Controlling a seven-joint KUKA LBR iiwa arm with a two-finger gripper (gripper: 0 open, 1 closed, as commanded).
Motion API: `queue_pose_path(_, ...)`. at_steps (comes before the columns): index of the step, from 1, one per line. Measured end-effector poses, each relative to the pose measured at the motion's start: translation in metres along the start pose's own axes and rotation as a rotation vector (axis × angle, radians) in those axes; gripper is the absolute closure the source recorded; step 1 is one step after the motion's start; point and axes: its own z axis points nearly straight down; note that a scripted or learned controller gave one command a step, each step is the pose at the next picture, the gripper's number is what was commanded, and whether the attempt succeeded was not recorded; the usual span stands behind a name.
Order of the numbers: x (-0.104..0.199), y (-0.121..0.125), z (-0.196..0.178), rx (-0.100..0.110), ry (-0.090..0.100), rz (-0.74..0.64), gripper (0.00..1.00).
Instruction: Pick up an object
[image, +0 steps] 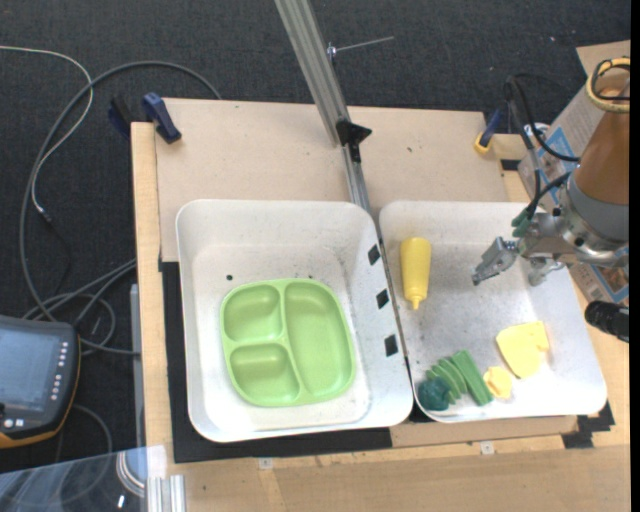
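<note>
Left bin (200, 300): one green divided tray (288, 342), flat, centre. Right bin (590, 370): yellow bottle (415, 270) at its left side near the divider; green toy (455, 380) and two yellow pieces (523, 350) along the lower edge. Gripper (497, 262) hung over the bin's upper middle, well apart from each item; whether its fingers were open or closed could not be told.

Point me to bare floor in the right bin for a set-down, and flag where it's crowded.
Right bin: bare floor along the far wall, and mid-bin between the yellow bottle and the gripper. Crowded at the near edge: green toy, small yellow piece and yellow wedge bunch together. Left bin has a bare strip beyond the green tray.
</note>
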Motion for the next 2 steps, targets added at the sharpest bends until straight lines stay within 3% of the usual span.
queue_pose_path(1, 0.064, 0.102, 0.007, -0.006, 0.000, -0.009, 0.00)
queue_pose_path(2, 0.060, 0.100, -0.005, -0.006, -0.002, -0.004, 1.00)
